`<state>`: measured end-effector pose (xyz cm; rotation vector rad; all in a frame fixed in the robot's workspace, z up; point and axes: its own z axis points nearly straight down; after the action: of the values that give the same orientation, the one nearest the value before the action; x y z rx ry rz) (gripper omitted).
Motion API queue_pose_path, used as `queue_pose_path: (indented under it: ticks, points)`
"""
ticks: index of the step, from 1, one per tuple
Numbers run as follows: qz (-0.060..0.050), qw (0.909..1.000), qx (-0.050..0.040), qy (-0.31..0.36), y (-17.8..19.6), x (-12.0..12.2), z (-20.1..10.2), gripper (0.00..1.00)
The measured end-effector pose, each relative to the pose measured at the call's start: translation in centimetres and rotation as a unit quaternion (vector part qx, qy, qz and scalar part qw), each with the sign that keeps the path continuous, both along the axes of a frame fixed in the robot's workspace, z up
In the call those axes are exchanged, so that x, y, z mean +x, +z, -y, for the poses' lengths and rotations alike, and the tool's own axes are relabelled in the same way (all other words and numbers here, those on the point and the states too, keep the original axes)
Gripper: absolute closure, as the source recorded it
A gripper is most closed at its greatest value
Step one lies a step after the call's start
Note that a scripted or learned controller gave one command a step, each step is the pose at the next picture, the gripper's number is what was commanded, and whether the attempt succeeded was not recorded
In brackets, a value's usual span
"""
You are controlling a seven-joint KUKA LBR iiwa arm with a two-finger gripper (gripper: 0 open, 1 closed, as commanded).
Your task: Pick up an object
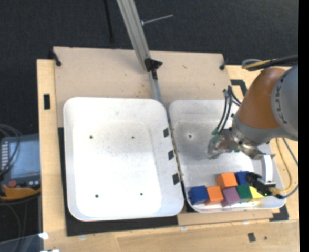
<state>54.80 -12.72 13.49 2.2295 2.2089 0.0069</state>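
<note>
Hovering over the right shallow white bin (pixel 196 114), the two-finger gripper (pixel 216 150) carries nothing visible; its state I cannot tell. The small coloured cubes (pixel 225 190) cluster along the bin's near edge, so it should move nearer and descend on an outlying one, such as the blue cube (pixel 197 194).

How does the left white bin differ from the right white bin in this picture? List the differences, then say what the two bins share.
1. The left bin looks larger and wider than the right bin.
2. The right bin holds coloured blocks bunched along its near edge; no blocks lie in the left bin.
3. The gripper hangs over the right bin, not over the left bin.

Shared: both are shallow, white, scuffed, round-cornered, and sit side by side on the bench.
</note>
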Motion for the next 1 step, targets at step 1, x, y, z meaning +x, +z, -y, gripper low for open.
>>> queue_pose_path:
  ticks: [1]
  points:
    - [0.001,1.0,-0.001,0.007,6.21,0.09,-0.57,1.0]
